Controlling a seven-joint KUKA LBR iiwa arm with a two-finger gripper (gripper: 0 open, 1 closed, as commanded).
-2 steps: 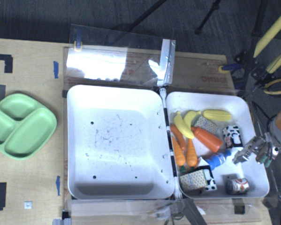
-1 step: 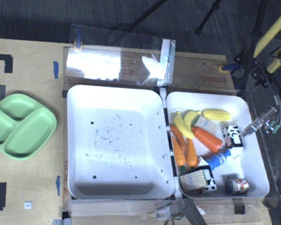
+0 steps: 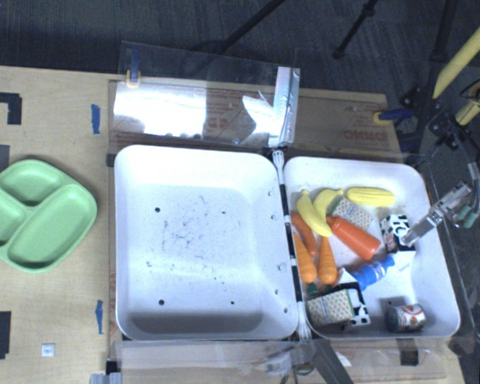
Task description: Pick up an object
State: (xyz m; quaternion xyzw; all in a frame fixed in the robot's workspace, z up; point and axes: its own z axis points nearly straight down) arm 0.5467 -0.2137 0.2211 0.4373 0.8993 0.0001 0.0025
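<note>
Camera view showed, from left to right, a green three-compartment plate (image 3: 36, 214) on the bench, a white left bin (image 3: 193, 241) with a scuffed floor, and a white right bin (image 3: 440, 270) holding two carrots (image 3: 317, 259), a banana (image 3: 313, 213), a corn cob (image 3: 369, 195), an orange-red bottle (image 3: 354, 236), a blue item (image 3: 373, 274), a black-and-white cube (image 3: 395, 227), a mesh-patterned packet (image 3: 333, 304) and a small can (image 3: 404, 316). At the right bin's far right, the gripper (image 3: 418, 230) slanted down from the edge, its tip beside the cube; whether it was apart or together could not be told.

You see smooth white plastic bins (image 3: 190, 305), a matt green plastic tray (image 3: 36, 214), glossy plastic carrots (image 3: 317, 259), and a shiny metal can (image 3: 404, 316) below your gripper.
</note>
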